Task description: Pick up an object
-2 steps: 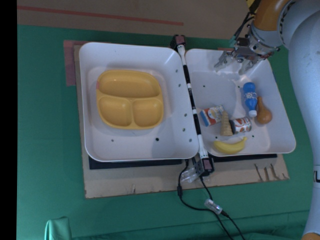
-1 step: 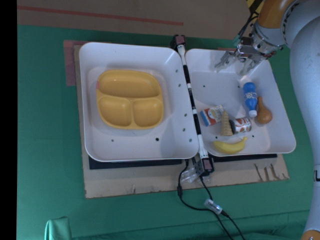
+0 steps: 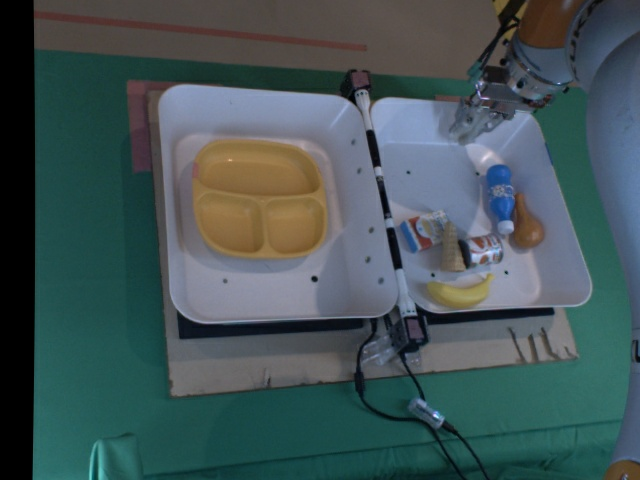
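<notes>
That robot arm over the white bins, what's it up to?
The arm is meant to pick something up. Its gripper hangs over the far end of the right bin, with nothing between its fingers. The things to choose from lie nearer the front of that bin: a blue bottle, a brown pear-shaped toy, a small carton, an ice-cream cone, a can and a banana. The left bin holds a yellow divided plate.
</notes>
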